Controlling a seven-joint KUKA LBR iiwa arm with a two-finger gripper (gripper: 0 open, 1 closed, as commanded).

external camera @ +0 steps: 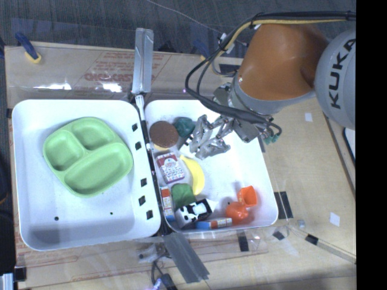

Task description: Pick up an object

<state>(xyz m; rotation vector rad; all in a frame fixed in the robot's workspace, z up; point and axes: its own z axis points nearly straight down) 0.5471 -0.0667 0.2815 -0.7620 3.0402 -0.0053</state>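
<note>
My gripper (205, 142) hangs over the upper middle of the right bin (257, 180), metal fingers pointing down and to the left, spread apart with nothing between them. Just left of it lie a brown round disc (163, 133) and a dark green lump (184, 126). Below its tips sit a yellow banana-like piece (195, 173) and a red and white packet (170, 167). Further down are a green object (182, 193), a black and white toy (195, 211), an orange toy (241, 204) and a thin marker (215, 223).
The left bin (36, 222) holds a green divided plate (88, 155). A grey divider strip (143, 59) runs between the bins at the top. The arm's orange band (278, 62) looms over the right bin's upper right corner.
</note>
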